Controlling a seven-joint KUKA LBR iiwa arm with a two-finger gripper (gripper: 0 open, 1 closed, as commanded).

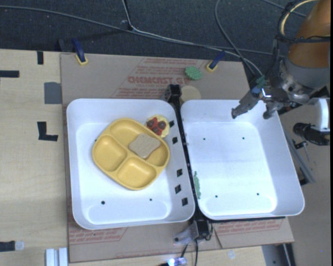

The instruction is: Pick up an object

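Over right bin's (241,165) far rim: pincer (255,107) poised high, fingers splayed, nothing between them. Targets in left bin (83,165), well apart: yellow tray (114,154) carrying toast slice (144,145); red berries (157,126) at tray's edge.

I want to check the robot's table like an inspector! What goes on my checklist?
Surface: cardboard sheet on a wooden bench, bearing two white bins.
Job's things: yellow divided plate in the left bin, a tan flat piece on it, a red-and-yellow toy at its rim.
Clutter: small green item behind the bins; green bit at the right bin edge.
Grippers: gripper open, above the right bin's far corner, holding nothing.
Cables: grey cables across the dark floor.
Surroundings: blue clamps on the cardboard.
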